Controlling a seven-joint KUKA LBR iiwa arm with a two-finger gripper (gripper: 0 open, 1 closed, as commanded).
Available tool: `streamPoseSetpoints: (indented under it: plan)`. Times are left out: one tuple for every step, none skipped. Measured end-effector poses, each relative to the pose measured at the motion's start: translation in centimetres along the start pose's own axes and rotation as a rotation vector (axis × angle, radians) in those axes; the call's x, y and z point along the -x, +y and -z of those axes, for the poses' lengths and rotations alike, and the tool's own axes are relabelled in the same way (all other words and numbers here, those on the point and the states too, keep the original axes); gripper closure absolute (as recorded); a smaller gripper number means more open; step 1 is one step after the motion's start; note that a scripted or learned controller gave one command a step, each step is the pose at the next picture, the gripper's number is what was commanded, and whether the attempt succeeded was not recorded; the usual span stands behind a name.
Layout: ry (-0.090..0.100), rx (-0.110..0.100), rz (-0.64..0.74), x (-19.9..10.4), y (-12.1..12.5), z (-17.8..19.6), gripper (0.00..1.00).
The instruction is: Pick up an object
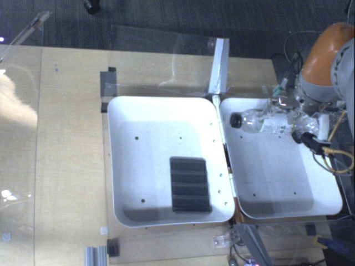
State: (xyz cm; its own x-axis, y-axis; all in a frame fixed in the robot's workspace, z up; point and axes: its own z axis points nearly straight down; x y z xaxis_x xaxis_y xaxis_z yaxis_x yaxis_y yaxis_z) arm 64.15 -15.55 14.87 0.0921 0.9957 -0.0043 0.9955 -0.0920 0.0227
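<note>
The clear plastic bottle (259,122) lies against the gripper (297,127), whose state we cannot tell; being smooth and round, it may roll aside or slip free.

Light wooden bench (61,165) bearing two shallow white bins side by side, their inner rims nearly touching. The left bin (125,165) and right bin (277,201) rest directly on the benchtop; small black brackets (108,82) sit at the left bin's outer corners.
</note>
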Motion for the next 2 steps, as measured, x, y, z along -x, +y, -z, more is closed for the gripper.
streamPoseSetpoints:
  plan:
    - [0.002,-0.008,0.055,-1.1,0.5,-2.0,0.00]
    - [0.008,-0.012,0.345,-1.4,-2.3,-6.0,0.00]
